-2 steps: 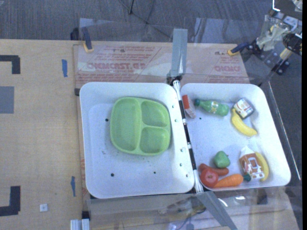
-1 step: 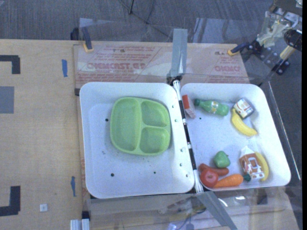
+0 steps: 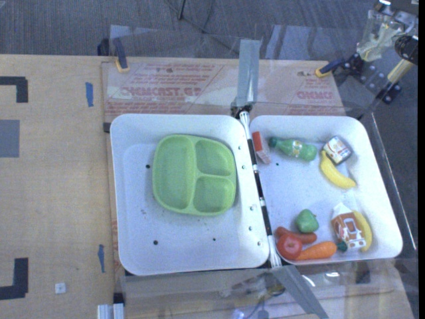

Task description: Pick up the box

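Near right bin's (image 3: pixel 372 145) front — perhaps box (image 3: pixel 348 229).

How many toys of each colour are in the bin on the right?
Green: 2, the bottle and the pepper
Yellow: 2, the bananas
Red: 2, the tomato and a small red piece
Orange: 1, the carrot
Boxes: 2, one brown and white, one orange and white
Total: 9

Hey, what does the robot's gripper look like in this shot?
The gripper, in the top right corner, looks pale, cream to light grey, with black fittings beside it and a small white piece above. It is small and blurred, so cables and markings cannot be made out.
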### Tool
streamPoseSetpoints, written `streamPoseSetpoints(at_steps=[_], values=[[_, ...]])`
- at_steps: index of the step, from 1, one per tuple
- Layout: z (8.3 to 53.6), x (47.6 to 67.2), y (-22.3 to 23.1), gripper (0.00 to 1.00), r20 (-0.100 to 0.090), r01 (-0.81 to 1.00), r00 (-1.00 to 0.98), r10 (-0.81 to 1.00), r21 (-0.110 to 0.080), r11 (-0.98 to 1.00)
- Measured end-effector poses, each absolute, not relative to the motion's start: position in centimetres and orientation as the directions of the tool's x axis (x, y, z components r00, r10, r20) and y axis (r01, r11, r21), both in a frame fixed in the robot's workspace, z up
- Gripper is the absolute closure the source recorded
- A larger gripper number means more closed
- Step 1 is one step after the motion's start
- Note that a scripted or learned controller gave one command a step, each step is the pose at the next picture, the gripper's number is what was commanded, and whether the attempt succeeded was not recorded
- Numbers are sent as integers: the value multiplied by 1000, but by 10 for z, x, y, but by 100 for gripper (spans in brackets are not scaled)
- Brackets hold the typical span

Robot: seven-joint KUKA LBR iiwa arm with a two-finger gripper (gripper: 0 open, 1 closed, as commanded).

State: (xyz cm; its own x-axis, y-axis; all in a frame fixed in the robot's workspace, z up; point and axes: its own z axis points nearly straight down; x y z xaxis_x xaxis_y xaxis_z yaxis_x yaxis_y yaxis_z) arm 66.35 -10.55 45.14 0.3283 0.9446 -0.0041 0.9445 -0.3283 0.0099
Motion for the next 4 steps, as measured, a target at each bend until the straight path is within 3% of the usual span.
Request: streamPoseSetpoints(at_steps=[1, 2, 3, 4], values=[[462, 665, -102, 100, -5, 947, 321, 947, 14, -321], [185, 667, -38, 100, 0, 957, 289, 957, -1, -289], [377, 662, -18, 100, 0, 922, 387, 922, 2, -387], [388, 663, -17, 100, -1, 923, 384, 923, 5, -384]])
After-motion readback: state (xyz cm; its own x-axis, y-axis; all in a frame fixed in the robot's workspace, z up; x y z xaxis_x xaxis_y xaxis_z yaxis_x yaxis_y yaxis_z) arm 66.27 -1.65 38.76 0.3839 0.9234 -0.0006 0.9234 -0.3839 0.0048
